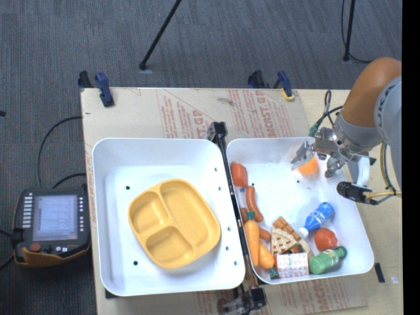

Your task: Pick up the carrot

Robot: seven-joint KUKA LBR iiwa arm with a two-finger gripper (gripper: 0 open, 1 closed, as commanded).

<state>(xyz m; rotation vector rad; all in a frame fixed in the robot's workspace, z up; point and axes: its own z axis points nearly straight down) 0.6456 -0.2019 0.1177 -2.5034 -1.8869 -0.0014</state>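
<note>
Gripper [314, 156] half-hides an orange object [308, 166] (identity unclear), carrot [252, 239] apart.

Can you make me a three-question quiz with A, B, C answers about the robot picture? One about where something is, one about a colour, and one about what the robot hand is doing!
1. Where is the carrot?
A. In the right bin, near its left wall
B. On the yellow plate
C. On the floor

2. What colour is the bottle?
A. Pink
B. Blue
C. Black

3. What is the gripper doing?
A. Lifting the carrot
B. Pressing on the yellow plate
C. Hanging by an orange thing, far from the carrot

Answers:
1 A: it lies beside the right bin's left wall.
2 B: its body is blue with a white cap.
3 C: the carrot lies loose, across the bin.
</note>
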